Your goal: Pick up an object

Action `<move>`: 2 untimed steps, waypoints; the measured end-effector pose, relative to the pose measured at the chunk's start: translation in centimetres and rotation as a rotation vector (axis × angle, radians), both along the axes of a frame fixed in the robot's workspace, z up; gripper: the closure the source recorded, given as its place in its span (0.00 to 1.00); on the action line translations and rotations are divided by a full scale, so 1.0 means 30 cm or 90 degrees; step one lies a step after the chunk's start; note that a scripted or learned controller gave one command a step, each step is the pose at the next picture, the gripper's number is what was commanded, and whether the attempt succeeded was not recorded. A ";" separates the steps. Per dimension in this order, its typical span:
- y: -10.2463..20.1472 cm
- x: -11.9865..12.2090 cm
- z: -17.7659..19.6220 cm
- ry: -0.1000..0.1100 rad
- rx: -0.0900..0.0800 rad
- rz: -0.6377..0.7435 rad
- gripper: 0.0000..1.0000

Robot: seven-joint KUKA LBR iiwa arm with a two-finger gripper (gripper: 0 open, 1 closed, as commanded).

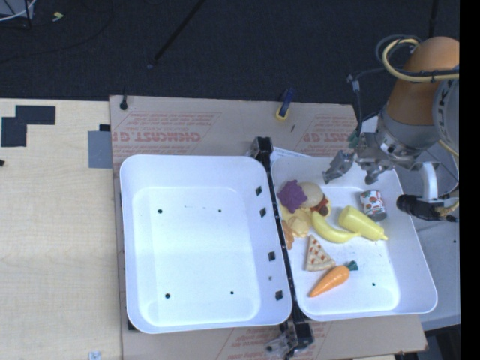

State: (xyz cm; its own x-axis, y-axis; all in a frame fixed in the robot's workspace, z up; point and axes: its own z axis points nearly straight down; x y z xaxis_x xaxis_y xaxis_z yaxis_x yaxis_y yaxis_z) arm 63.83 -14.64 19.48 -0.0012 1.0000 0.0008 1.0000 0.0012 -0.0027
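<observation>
Tool (pixel 355 168) shown open and empty above the bin's (pixel 409 295) far edge; approach step judged. Can (pixel 372 204) just below it, banana (pixel 331 229) beyond; descent and closing required.

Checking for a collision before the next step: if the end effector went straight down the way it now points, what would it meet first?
Probably the right bin's bare floor near its far rim. The end effector hangs above that edge, with the small red-and-white can just nearer the camera. Depth is unclear from this slanted view, so the can might be grazed.
</observation>
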 end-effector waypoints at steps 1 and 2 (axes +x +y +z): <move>0.168 -0.329 -0.235 0.008 0.003 -0.002 0.00; 0.188 -0.275 -0.344 -0.004 -0.008 -0.004 0.00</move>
State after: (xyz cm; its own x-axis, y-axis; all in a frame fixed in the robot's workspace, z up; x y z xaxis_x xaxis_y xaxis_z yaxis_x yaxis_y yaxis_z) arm 55.59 -9.01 9.15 0.0054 0.9999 -0.0117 1.0000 -0.0053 0.0038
